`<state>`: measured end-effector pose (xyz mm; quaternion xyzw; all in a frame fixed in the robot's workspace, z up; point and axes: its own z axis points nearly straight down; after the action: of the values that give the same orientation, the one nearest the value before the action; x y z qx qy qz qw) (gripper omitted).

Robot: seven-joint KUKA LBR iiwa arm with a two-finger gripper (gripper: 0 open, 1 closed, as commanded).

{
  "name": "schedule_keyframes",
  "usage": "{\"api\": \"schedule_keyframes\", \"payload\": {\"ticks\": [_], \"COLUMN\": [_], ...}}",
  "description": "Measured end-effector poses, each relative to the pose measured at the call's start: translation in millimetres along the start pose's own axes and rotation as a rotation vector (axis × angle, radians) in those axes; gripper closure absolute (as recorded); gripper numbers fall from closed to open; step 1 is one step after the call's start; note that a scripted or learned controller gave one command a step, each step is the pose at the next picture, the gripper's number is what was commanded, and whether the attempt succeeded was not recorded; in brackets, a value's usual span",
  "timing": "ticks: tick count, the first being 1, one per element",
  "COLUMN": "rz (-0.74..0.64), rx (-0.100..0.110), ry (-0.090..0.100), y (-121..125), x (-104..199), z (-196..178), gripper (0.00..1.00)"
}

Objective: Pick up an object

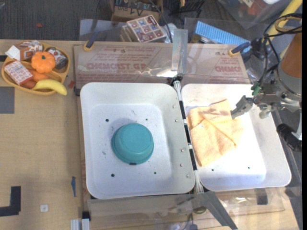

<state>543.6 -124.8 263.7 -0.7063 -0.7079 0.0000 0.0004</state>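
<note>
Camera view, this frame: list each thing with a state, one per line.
teal bowl: upside down, in the left bin.
yellow cloth: crumpled, partly folded, lying in the right bin.
gripper: over the right bin, at the cloth's upper right corner; nothing seen between its fingers.

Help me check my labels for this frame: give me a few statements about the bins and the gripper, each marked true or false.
1. The teal bowl lies in the left bin. True.
2. The yellow cloth lies in the same bin as the bowl. False: it lies in the right bin.
3. The gripper is above the right bin, near the cloth's upper right corner. True.
4. The gripper holds the bowl. False: the bowl sits alone, far from it.
</note>
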Motion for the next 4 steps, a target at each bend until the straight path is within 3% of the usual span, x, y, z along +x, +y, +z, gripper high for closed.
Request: {"api": "schedule_keyframes", "payload": {"ticks": [1,2,3,4], "rz": [0.018,-0.128,-0.209,-0.204], "rx": [0.000,-0.003,-0.015,-0.021], "ry": [0.000,-0.001,-0.004,-0.007], "y": [18,29,8,9], "x": [8,-17,11,8], "z": [141,72,173,162], "gripper": [0.00,0.00,0.00,1.00]}}
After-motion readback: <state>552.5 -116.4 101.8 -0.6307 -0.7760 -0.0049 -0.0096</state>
